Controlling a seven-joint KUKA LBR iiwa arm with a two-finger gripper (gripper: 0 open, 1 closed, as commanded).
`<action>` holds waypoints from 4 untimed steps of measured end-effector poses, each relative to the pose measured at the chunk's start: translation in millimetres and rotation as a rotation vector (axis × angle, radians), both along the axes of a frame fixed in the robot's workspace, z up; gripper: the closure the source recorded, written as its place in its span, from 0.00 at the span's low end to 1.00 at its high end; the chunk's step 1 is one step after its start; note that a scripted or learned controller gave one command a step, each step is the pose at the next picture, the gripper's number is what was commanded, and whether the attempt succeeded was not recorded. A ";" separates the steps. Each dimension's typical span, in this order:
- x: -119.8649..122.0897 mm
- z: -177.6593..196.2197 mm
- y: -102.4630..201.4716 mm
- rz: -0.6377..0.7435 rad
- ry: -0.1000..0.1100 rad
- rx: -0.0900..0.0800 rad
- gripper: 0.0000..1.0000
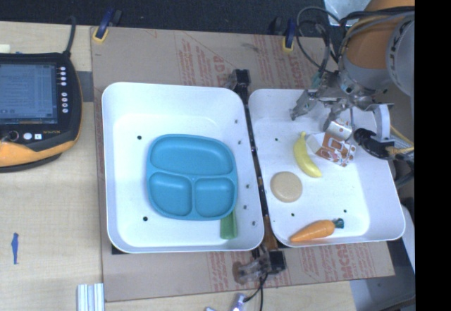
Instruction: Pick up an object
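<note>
Cardboard-covered bench, two white bins. Right bin (pixel 380 221) holds a banana (pixel 306 156) at centre, round biscuit (pixel 287 186) at six o'clock, carrot (pixel 314 230) beyond. Gripper (pixel 325 111) hovers at one o'clock, grip unclear: approach step; descent next.

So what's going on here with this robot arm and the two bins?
A grey KUKA arm reaches in from the right, its end effector hovering over the back of the right bin. That bin holds a banana, a round tan disc, a carrot and a small red-and-white packet. The left bin holds a blue divided plate and a green piece. Nothing looks picked up yet.
</note>
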State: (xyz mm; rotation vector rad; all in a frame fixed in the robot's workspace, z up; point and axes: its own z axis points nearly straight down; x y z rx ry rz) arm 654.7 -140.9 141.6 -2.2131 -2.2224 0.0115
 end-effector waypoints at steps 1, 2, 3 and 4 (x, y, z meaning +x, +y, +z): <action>-28.3 -50.4 14.6 0.000 -0.003 0.000 0.00; -27.8 -39.2 13.2 0.002 -0.003 -0.003 1.00; -18.3 51.7 72.2 0.001 -0.008 0.002 1.00; -8.6 50.4 102.0 0.002 -0.007 0.000 1.00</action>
